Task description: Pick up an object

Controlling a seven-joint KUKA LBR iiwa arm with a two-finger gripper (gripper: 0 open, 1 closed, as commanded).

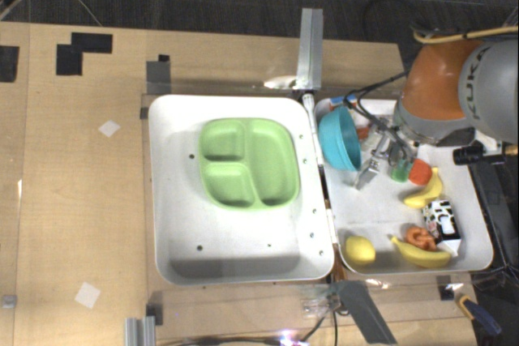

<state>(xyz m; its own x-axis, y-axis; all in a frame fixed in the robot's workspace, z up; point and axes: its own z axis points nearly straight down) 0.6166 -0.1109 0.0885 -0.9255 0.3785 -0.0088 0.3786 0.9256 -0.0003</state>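
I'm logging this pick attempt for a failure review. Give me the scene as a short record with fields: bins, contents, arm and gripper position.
left bin: white bin holding a green divided tray
right bin: white bin with several small items
blue bowl: tilted on its side against the right bin's left wall
fruit: lemon at front left; banana at front; second banana further back
other items: black-and-white box; green and orange pieces beside the gripper
arm: reaches in from the right
gripper: low over the right bin, just right of the blue bowl
holding: nothing seen between the fingers
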